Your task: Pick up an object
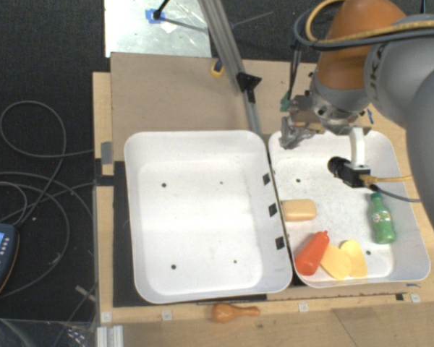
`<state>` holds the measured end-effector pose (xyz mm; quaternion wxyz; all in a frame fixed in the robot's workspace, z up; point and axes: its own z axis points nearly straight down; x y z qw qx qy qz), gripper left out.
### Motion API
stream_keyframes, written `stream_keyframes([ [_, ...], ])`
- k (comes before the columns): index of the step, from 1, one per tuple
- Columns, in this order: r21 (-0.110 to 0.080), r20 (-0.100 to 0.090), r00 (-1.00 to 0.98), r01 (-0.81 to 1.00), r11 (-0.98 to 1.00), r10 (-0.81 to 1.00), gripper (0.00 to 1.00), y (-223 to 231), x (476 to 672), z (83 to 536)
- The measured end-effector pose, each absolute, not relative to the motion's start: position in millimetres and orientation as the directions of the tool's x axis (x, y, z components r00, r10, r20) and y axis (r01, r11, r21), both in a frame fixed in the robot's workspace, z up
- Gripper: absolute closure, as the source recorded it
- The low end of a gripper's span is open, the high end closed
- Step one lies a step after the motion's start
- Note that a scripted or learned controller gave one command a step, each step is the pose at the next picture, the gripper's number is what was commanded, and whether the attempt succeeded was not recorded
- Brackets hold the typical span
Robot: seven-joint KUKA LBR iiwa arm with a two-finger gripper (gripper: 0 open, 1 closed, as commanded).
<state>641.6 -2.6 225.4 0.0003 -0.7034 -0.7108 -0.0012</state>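
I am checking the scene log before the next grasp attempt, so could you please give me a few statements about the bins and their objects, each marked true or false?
1. The green bottle lies in the right bin. True.
2. The red object lies in the left bin. False: it lies in the right bin, beside the yellow pieces.
3. The pincer hangs over the far left corner of the right bin. True.
4. The tan block is between the pincer's fingers. False: it lies on the bin floor, apart from the pincer.
5. An orange-brown object lies outside the bins, on the bench's near edge. True.

The grey arm reaches in from the right, its hand point(292, 137) pointing down, wrist bent leftward.
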Motion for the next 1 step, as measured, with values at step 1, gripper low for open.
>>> stream_keyframes([
  [1,0.003,0.002,-0.010,1.000,0.010,1.000,1.00,49.2,652.6,218.0],
])
